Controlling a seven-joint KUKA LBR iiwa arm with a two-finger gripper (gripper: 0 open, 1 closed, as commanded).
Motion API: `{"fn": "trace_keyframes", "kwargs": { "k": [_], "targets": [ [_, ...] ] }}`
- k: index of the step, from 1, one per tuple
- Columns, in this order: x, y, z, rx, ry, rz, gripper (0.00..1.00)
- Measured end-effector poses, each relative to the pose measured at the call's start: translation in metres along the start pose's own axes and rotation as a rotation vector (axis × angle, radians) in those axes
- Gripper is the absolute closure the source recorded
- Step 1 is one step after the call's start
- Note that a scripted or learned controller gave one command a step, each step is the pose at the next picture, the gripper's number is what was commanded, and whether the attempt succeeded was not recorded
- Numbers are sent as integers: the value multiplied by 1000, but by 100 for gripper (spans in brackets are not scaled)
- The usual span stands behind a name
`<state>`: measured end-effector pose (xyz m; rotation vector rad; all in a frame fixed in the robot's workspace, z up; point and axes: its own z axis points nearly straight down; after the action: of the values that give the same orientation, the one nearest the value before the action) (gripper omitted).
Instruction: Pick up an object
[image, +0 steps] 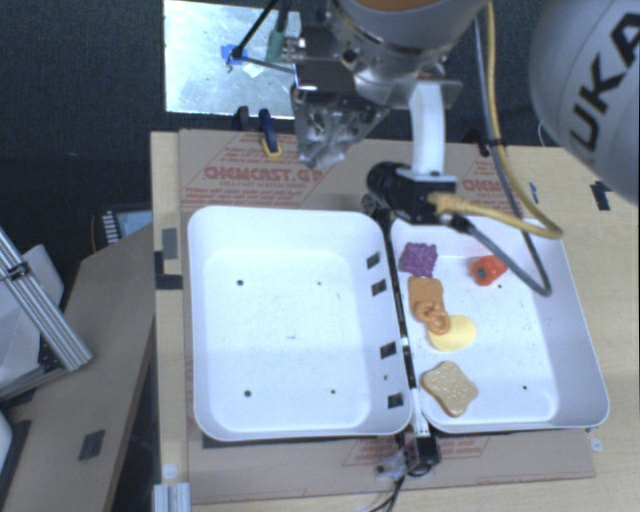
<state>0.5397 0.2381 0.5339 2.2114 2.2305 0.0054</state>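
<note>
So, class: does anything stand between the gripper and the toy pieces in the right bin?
Nothing visible does. The gripper hangs above the bench behind the bins; the purple piece, red piece and bread slice lie uncovered.

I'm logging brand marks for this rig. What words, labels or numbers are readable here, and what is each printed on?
"CHEMCAST G..." in red, on the brown board behind the left bin; the end is hidden by the gripper.
"UKA", part of a larger word, on the grey arm at the upper right.
More red print on the board by the right bin and along the front edge: too blurred to read.
</note>
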Motion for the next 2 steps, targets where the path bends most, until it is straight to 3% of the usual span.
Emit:
{"fn": "trace_keyframes", "kwargs": {
  "k": [2],
  "targets": [
    [-4,20,-1,0,-1,8,100]
  ]
}}
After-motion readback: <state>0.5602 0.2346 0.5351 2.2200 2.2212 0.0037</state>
